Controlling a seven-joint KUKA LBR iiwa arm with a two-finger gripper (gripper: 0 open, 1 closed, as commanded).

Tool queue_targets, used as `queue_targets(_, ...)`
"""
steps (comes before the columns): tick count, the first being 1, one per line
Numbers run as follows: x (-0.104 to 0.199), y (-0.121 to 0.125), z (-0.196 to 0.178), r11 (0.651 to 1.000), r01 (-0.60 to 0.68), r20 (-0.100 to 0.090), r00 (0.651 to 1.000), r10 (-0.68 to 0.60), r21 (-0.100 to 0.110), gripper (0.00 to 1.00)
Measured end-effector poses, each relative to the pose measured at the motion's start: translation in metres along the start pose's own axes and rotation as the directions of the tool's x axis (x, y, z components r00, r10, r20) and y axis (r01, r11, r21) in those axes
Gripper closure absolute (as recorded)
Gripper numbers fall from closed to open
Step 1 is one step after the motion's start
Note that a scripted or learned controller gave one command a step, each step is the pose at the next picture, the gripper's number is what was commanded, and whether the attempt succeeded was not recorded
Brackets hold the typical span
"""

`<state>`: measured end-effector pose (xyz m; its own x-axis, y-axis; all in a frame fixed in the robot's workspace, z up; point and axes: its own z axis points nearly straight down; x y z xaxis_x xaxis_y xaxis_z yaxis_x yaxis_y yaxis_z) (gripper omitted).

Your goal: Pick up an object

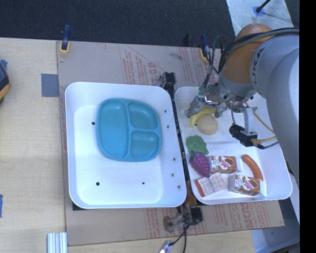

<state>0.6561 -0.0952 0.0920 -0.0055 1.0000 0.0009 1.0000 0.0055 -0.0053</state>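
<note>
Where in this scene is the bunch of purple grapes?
In the camera view, the purple grapes lie in the right bin, near its left wall, just below the green leafy piece and left of the snack packet.

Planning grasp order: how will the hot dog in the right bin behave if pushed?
The hot dog looks like a smooth rounded cylinder, so it would probably roll sideways. Its glossy skin may slip between fingers. It lies near the bin wall, which could stop it.

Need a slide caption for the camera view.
Gripper low in the right bin by a banana; blue plate in the left bin.
</note>
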Motion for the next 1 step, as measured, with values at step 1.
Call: queue_targets(1,0.0025,-0.0001,0.0,1.0,0.002,0.0,1.0,-0.002,0.001,0.0)
